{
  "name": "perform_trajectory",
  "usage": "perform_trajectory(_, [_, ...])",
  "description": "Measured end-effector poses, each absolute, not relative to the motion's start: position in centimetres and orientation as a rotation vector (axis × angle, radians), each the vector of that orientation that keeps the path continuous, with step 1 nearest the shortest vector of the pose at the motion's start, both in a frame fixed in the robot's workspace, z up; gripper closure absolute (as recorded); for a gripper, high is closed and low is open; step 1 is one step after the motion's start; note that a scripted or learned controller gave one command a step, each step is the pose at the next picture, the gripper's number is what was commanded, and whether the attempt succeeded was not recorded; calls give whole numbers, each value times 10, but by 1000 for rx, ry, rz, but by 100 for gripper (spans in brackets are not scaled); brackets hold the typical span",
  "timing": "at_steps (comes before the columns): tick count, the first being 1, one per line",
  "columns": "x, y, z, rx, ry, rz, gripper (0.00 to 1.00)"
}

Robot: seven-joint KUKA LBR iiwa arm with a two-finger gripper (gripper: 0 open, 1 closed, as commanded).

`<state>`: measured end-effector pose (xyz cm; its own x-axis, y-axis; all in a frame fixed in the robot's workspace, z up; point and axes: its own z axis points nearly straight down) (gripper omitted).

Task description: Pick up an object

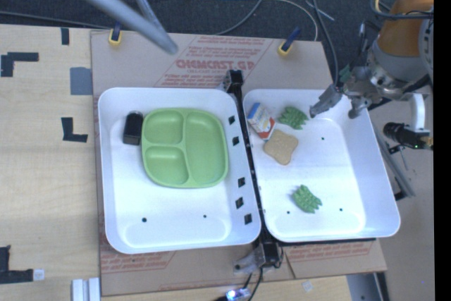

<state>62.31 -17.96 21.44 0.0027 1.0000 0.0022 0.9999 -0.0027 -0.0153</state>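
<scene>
Your gripper (340, 101) hung over the right bin's (366, 173) far right corner, its two fingers spread apart and pinching nothing. The bin held a green leafy toy (293, 117) nearest the fingers, a red-and-white packet (260, 119), a tan bread-shaped piece (281, 146) and another green leafy toy (306, 199). The left bin (120, 208) held a green divided plate (185, 148) and a black block (132, 128).

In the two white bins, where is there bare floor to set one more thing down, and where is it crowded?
Free: right white bin, between tan bread-shaped piece and lower green leafy toy, toward its right wall; left white bin, strip below green divided plate. Crowded: right bin's upper left, with red-white packet and upper green leafy toy.
</scene>
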Motion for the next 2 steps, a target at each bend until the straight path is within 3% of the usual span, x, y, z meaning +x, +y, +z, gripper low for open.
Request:
perform_trajectory(1, [626,-179,224,-2219,-2223,2,0])
perform_trajectory(2, [624,-183,180,-2219,-2221,5,0])
